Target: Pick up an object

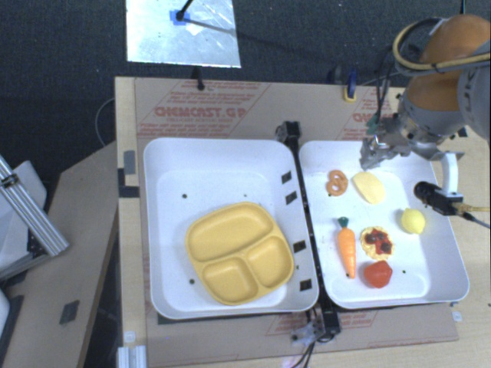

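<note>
As seen from the camera view above the bench, the pick has not yet been made: nothing is seen between the fingers of the gripper [374, 153], which hangs over the far edge of the right bin [459, 282], close above a pale yellow wedge-shaped piece [369, 187]. Whether the gripper is open or closed cannot be told from here. All the toy foods lie loose on the floor of that bin: a small pretzel [336, 182] just beside the pale piece, a carrot [347, 250], a small pizza [377, 241], a red tomato [377, 274] near the front, and a lemon [413, 221] toward the right wall. The descent, the closing on one item and the lift are judged to be left.

The left bin [165, 205] holds a yellow divided tray [239, 251], set at a slant. Both bins rest on a paper-covered board [222, 106] over a dark carpeted floor [54, 67]; a shiny metal sheet [182, 23] lies beyond.
</note>
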`<state>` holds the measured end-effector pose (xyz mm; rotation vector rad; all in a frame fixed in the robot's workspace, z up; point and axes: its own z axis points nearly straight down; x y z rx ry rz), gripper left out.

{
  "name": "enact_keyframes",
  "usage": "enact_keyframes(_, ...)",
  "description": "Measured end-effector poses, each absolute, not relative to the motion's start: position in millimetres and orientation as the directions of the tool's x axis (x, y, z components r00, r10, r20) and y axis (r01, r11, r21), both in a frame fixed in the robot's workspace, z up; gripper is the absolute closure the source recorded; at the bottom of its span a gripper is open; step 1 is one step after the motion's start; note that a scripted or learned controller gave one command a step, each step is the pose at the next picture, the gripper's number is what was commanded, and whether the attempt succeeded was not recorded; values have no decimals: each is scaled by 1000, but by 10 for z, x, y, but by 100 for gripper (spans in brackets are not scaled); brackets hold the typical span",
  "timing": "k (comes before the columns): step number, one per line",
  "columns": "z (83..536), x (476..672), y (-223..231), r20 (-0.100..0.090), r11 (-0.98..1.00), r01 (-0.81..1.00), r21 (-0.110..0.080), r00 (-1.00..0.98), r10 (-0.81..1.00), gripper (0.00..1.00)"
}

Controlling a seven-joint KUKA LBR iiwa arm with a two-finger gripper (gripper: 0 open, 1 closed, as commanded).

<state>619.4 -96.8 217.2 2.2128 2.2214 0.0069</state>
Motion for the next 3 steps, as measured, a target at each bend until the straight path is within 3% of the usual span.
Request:
enact_keyframes(1, 2725, 6176, -1067, -2, 3, 1000, 7, -3, 1000, 100)
enact_keyframes(2, 2901, 6186, -1066, 0, 5, 1000, 4, -5, 1000, 100)
enact_keyframes(3, 2726, 6145, -471, 1, 9, 1000, 1, -9, 1000, 100)
